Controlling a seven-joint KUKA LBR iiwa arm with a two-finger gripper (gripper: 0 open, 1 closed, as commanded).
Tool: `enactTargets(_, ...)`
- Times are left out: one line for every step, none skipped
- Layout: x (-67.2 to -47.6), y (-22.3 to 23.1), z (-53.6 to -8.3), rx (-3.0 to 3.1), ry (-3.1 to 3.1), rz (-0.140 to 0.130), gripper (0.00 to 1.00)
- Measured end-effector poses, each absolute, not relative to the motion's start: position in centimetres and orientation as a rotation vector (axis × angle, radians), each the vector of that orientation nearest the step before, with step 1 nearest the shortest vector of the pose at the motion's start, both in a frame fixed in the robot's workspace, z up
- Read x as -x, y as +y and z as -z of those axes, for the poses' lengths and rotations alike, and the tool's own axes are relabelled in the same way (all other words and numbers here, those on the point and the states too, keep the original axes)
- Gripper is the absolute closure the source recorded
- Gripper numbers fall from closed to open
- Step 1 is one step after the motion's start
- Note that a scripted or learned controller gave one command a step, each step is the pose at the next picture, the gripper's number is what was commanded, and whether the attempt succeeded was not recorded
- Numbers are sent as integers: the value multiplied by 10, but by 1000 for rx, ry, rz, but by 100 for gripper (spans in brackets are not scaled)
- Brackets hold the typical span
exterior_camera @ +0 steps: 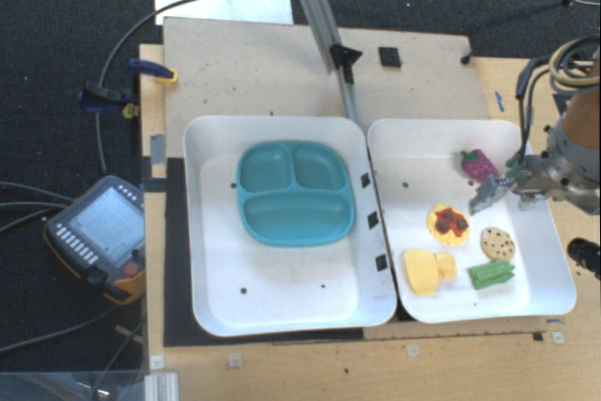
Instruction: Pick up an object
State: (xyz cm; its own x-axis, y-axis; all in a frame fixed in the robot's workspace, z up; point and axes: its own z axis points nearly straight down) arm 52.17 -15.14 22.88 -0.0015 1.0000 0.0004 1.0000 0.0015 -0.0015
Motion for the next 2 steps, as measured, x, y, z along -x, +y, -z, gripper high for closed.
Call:
enactTargets(-526,-151,-167,2219,-2221,-2,0)
enactTargets(-520,-160,-113,2220,-2220,-2,0)
